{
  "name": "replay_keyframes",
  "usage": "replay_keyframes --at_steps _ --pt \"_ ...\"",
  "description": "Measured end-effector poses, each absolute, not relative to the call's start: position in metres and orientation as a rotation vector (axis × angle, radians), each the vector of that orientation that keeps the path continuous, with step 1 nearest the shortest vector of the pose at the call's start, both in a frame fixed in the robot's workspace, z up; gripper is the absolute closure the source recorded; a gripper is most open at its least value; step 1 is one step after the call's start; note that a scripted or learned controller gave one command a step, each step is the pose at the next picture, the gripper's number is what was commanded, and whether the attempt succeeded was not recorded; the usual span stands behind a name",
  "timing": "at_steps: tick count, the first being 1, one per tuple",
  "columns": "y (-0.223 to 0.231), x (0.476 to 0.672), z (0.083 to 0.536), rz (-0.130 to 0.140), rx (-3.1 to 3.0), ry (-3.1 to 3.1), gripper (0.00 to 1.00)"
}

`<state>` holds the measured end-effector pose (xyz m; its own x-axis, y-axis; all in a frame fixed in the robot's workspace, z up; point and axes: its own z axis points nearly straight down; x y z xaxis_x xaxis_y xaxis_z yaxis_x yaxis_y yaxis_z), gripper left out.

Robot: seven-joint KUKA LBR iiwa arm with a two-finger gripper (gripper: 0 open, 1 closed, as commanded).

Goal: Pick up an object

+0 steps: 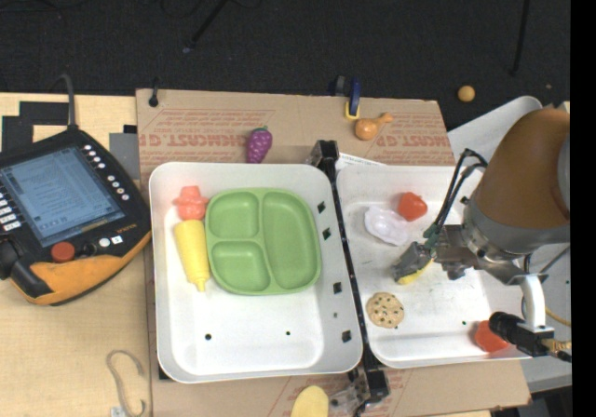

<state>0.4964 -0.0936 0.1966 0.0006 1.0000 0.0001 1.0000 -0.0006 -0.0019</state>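
Hand point(413, 265) is hovering low in right bin point(438, 350), just above cookie point(385, 310) w/ yellow obj point(421, 266) sitting between its fingers.

yellow object point(418, 267) | small, mostly hidden | right bin point(438, 345) | at claw point(411, 268) tips
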Motion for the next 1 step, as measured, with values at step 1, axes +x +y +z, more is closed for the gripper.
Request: replay_keyframes --at_steps 1 --pt "-0.1013 0.4907 0.1395 0.008 -2.216 -2.216 0.00"
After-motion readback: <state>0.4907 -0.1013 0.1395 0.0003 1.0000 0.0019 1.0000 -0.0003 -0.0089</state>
